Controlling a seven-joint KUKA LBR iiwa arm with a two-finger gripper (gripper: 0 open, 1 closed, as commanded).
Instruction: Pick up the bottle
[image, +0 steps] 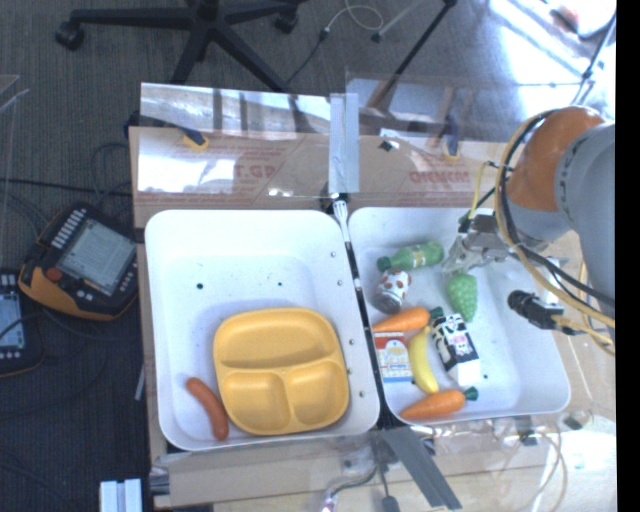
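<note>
Right bin (530, 385): bottle (410, 257) left of end effector (474, 252), whose opening cannot be told.

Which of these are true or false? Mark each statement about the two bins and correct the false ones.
1. The yellow plastic divided tray lies in the left white bin. True.
2. The green plastic bottle lies in the left bin. False: it lies in the right white bin.
3. The red sausage lies inside the tray. False: it lies beside it, on the bin floor.
4. The yellow banana lies in the right bin. True.
5. The gripper hovers over the right bin. True.
</note>
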